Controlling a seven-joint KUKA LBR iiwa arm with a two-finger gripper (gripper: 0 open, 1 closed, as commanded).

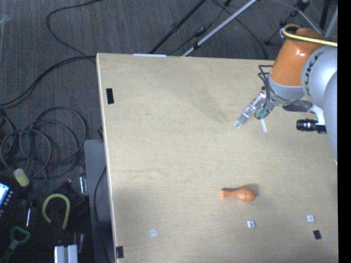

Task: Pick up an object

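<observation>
The end effector, fingers apart and empty, should descend squarely over the orange gourd-shaped object near the table's front edge.

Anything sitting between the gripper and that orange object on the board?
No. In the camera view, the stretch of tan board between the gripper and the orange object is bare.
</observation>
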